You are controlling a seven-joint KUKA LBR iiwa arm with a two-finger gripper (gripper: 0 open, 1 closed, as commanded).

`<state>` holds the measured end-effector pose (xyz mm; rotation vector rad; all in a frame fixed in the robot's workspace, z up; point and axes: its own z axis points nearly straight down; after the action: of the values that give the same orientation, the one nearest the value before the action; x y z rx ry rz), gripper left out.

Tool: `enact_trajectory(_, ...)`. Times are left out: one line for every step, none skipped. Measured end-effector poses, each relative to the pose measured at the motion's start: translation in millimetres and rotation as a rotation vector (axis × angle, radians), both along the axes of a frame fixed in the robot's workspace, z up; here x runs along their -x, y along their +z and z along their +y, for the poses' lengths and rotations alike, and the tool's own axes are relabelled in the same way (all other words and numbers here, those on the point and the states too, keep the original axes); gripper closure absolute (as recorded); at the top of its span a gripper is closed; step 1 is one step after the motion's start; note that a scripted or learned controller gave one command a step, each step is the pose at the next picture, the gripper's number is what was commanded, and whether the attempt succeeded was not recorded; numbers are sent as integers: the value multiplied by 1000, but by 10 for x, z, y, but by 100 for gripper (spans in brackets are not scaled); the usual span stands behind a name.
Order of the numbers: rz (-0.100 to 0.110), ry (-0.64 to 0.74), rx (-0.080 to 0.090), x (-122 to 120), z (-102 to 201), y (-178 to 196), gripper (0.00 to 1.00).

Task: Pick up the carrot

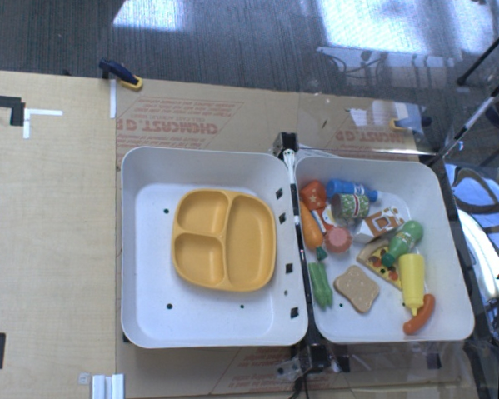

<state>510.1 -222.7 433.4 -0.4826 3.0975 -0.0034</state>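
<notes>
Orange and slim, the carrot [311,225] lies in the right bin [447,247], hard against its left wall, long axis running near to far. A red item [313,193] touches its far end; a round pink piece [338,240] sits just beside it on the right; a green pod [320,283] lies just near of its lower tip along the same wall.

The remaining toy food crowds the same bin: a blue bottle [351,190] at the far side, a can [350,207] beside it, bread [356,289], a pizza slice [380,261], a yellow bottle [411,280] and a sausage [419,313] toward the near right corner. The pile reads as loose stock tipped in for sorting.

The left bin [143,314] holds a yellow tray [225,239], three compartments, all bare; it looks set out as a destination.

The gripper's state cannot be told from this view.

Judgement: the pick is not yet begun. The carrot's place against the wall leaves little room for a finger on its left side, so closing across its narrow width risks striking the wall or nudging the pink piece. The red item may be mistaken for the target.
</notes>
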Motion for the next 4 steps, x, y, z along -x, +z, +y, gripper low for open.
enact_trajectory(5, 292, -2, 193, 3, -129, 0)
enact_trajectory(3, 612, 0, 202, 1, -206, 0)
enact_trajectory(1, 1065, 1, 246, 3, 164, 0)
enact_trajectory(-3, 1795, 5, 288, -5, 709, 0)
